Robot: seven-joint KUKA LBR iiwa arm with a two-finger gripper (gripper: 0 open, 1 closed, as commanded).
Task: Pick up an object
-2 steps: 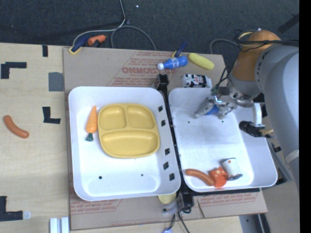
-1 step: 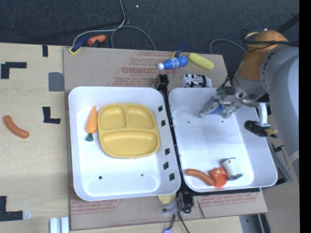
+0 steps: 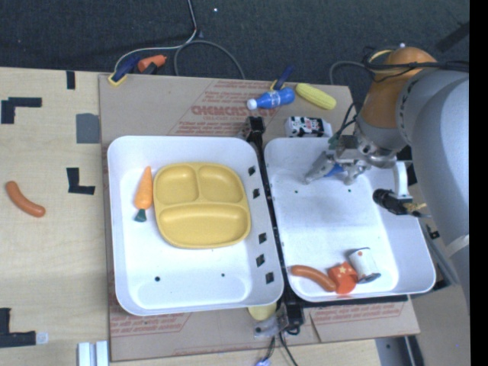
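My gripper (image 3: 333,175) hangs low over the back of the right bin (image 3: 328,219), its grey fingers (image 3: 314,174) spread open. A small blue patch shows between them; I cannot tell what it is. At the right bin's front edge lie a reddish sausage (image 3: 309,277), a small orange-red piece (image 3: 344,280) and a white cylinder (image 3: 364,264), close together and well in front of the gripper. The left bin (image 3: 130,273) holds a yellow divided plate (image 3: 202,204) with a toy carrot (image 3: 143,188) along its left side.
Behind the bins on the cardboard lie a blue bottle (image 3: 271,100), a yellow oblong toy (image 3: 315,95) and a black-and-white item (image 3: 307,126). Another sausage (image 3: 24,199) lies on the wooden bench far left. The grey arm (image 3: 435,143) covers the right bin's right side.
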